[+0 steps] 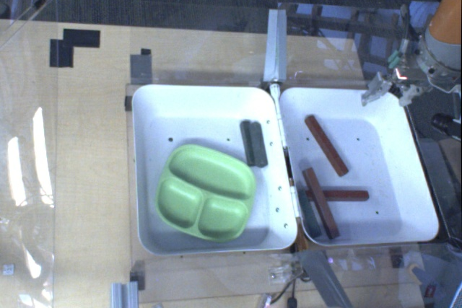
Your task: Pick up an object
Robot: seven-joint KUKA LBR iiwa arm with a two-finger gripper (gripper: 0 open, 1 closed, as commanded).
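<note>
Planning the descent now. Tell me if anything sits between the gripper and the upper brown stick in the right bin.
Nothing visible does. The gripper is over the right bin's far right corner, and only bare white floor lies between it and the upper brown stick. The two other brown sticks cross nearer the bin's front, beyond that path.

A: Where did the camera sit?
B: Fixed above the bench [86,155], angled down at a slant, far enough back to take in both white bins: left bin [148,227] and right bin [422,220].
A: Which way was the arm?
B: It entered from the view's right.
</note>
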